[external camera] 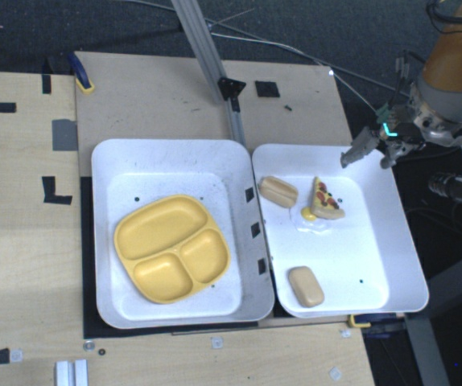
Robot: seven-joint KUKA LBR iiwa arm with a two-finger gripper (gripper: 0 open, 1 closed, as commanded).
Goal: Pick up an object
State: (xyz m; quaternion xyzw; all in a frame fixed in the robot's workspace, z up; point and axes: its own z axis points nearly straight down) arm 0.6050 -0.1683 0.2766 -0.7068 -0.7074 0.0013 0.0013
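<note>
No text, label, brand, number or sign could be read anywhere on the bench, the bins or the arm.

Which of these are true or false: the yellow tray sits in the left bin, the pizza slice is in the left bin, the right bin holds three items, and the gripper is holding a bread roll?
1. The yellow tray sits in the left bin. True.
2. The pizza slice is in the left bin. False: it lies in the right bin.
3. The right bin holds three items. True: two bread rolls and the pizza slice.
4. The gripper holds a bread roll. False: it hangs above the right bin's upper right corner with nothing in it.
</note>
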